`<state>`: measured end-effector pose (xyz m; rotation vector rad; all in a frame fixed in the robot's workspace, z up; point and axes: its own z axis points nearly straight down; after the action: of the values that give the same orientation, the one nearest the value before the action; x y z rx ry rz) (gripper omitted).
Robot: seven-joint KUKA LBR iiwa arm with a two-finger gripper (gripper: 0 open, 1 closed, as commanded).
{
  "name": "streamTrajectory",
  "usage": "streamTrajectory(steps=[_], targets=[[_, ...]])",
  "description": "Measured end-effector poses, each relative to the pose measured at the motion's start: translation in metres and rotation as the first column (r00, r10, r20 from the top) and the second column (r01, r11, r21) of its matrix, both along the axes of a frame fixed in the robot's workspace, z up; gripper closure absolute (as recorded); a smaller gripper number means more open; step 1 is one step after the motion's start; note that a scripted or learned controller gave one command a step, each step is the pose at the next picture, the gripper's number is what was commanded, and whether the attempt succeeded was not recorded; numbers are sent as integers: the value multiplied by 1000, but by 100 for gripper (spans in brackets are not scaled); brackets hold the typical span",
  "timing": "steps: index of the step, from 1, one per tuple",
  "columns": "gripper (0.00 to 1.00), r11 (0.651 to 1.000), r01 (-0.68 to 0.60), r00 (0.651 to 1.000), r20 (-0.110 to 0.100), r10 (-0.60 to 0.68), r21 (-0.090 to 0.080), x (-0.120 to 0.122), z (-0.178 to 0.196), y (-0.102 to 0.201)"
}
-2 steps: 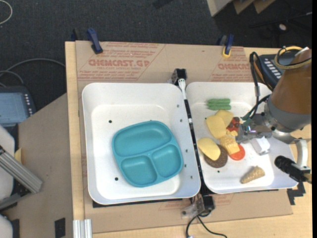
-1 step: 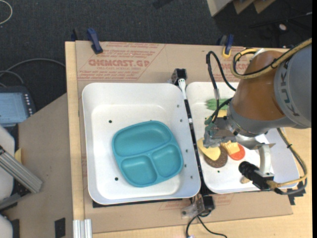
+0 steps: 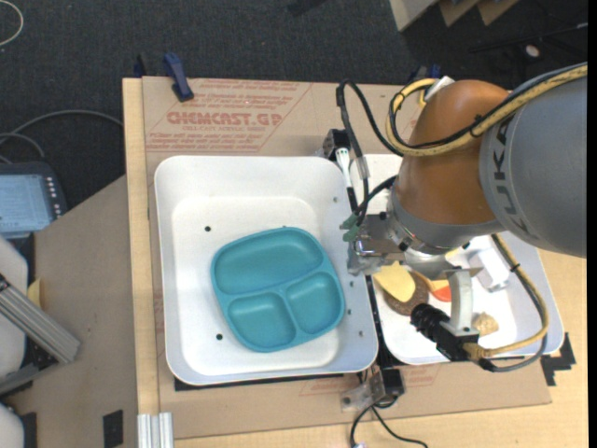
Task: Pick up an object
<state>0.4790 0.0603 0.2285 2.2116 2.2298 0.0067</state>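
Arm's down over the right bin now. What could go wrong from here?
1. The arm hides most of the right bin, so a grasp there can't be checked from this camera.
2. The small items, a yellow piece, an orange-red piece and a tan piece, lie close together; the pincer may catch two or nudge them apart.
3. Loose cables hang into the bin and could snag.

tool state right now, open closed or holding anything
tool: cannot be told; the arm's wrist hides it from above, low over the right bin near small items.
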Motion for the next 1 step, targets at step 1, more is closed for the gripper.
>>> streamTrajectory(steps=[1], targets=[[100,1000,4,1000,12,-4,0,5,179,5]])
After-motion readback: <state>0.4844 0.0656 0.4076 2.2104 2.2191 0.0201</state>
